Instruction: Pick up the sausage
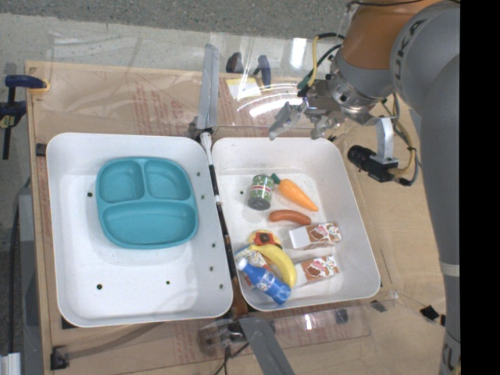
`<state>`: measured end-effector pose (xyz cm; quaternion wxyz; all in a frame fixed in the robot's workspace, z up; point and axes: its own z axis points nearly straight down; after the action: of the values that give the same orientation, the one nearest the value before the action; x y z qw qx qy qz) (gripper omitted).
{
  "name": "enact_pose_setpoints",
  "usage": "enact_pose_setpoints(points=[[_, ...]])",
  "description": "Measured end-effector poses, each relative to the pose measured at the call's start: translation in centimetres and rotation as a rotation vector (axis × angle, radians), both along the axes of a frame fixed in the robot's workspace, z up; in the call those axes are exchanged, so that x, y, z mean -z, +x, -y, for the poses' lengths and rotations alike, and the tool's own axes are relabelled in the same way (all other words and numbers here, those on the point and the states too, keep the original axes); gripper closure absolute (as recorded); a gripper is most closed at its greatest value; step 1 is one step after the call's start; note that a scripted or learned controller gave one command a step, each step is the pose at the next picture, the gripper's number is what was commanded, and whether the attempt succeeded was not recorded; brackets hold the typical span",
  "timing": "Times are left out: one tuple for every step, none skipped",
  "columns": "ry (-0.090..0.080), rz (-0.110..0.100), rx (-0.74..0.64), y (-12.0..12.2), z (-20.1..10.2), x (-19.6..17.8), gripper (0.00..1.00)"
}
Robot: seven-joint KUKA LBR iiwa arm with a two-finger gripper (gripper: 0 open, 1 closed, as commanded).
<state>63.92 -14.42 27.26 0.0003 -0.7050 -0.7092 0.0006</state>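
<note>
Your gripper [301,123] is hanging over the far rim of the right bin [355,233], fingers spread wide apart with nothing between them, so you're starting from scratch here. The sausage [289,216] sits near the middle of that bin, lying flat and roughly crosswise, just below the carrot [298,194] and the little green can [262,191], and right above one of the small cartons [315,236]. It's a short reddish-brown link with rounded ends and a smooth, slightly glossy skin. My guess is it's a light plastic toy, pretty stiff, and that shiny rounded surface probably wants to squirt out of a pinch if you catch it off-centre or near a tip. I'd go for the middle of its length, with the fingers closing across the narrow width, one finger on the carrot side and one on the carton side. The gaps there look tight, especially toward the carton, so you may nudge a neighbour on the way down. The banana [279,260] and the blue packet [262,282] are nearer the front corner and shouldn't bother you. The left bin [62,209] has a teal divided plate [146,202] and is out of play.
</note>
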Motion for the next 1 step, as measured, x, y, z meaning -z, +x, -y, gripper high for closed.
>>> enact_pose_setpoints(points=[[0.000,-0.001,-0.197,-8.49,6.82,12.79,0.00]])
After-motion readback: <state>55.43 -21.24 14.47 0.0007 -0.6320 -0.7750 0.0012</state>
